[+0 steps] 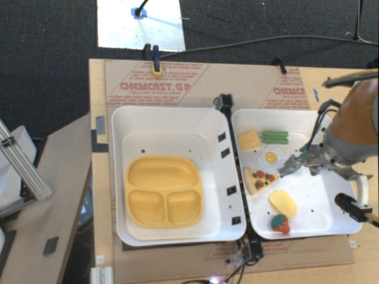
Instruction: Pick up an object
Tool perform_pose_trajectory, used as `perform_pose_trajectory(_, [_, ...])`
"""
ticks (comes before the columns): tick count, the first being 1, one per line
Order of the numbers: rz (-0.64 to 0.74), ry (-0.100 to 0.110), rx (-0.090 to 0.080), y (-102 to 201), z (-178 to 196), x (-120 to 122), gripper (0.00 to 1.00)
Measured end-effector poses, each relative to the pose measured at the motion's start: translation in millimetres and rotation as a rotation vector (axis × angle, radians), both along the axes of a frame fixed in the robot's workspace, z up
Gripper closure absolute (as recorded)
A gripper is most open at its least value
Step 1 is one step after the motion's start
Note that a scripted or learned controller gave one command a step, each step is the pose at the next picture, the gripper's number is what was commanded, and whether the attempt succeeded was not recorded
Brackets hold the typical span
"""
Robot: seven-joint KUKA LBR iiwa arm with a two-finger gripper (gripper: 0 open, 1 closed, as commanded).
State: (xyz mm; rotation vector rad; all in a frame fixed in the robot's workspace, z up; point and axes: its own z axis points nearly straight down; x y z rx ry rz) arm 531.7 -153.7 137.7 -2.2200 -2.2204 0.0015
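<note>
Jaws are being hidden by blur at the tip of the grey two-finger gripper (289,167), so whether they are released or clenched cannot be told; nothing is being seen gripped.

Nearest in the right shallow white bin (323,220), a red strawberry toy with a green top (280,223) is being kept just beside a yellow lemon-shaped piece (283,203). Beyond them a toy pizza slice (259,180) and a toy fried egg (270,157) are being flanked by the gripper on their right. Farthest, a yellow cheese square (249,139) and a green bean bundle (275,136) are being kept near the rim.

The left white bin (148,120) is being occupied by a yellow three-compartment tray (164,191). Open floor is being left along the right bin's near right corner.
</note>
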Motion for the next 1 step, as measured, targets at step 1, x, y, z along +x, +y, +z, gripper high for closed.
perform_pose_trajectory(1, [-0.001, -0.006, -0.002, -0.6, 13.1, 1.6, 1.0])
